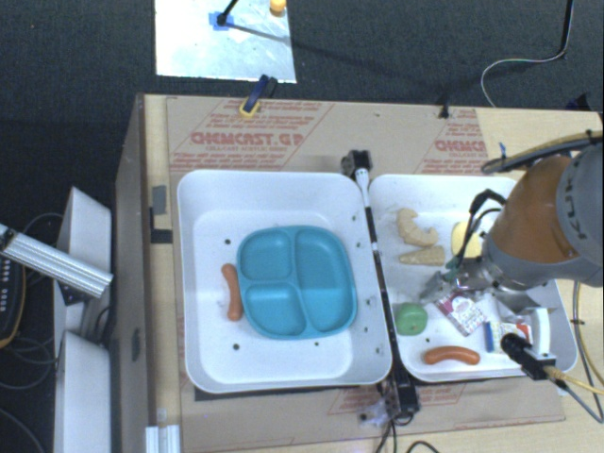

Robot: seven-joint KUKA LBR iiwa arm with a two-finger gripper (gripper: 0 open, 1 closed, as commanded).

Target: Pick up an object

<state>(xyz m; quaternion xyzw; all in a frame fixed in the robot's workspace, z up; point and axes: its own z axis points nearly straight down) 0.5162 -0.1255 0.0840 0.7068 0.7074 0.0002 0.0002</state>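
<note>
Foil sheet (225,26) – yellow ball (276,5)

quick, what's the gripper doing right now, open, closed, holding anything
Gripper: low in the right bin; whether it is open, closed or holding anything cannot be told.

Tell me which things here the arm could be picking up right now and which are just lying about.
In play, right bin, under the gripper:
- pink-and-white packet
- green ball
- sausage
- tan pieces
- yellow item, partly hidden

Lying about:
- blue divided plate in the left bin
- sausage beside the plate
- yellow-and-blue tool on the board
</note>
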